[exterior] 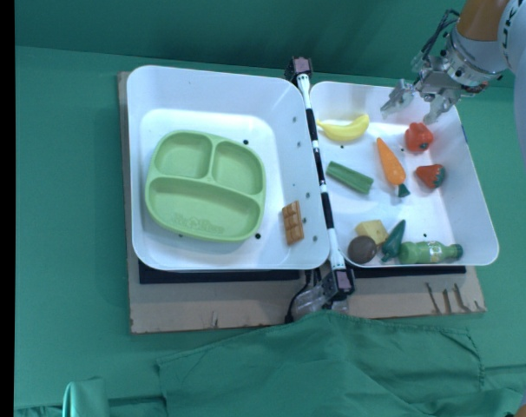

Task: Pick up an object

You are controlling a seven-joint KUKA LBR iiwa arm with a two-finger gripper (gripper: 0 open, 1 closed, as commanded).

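Just below the spread jaws [417,103], red pepper [418,136].

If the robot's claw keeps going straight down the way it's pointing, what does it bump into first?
Probably the bare white floor of the right bin, near its top edge. The open two-finger gripper hangs above that spot, and the red toy pepper lies just below it in the view. Depth is hard to judge.

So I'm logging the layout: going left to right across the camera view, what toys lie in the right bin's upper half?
Banana → cucumber → carrot → red pepper → strawberry. The end effector hangs above the bin's far edge.
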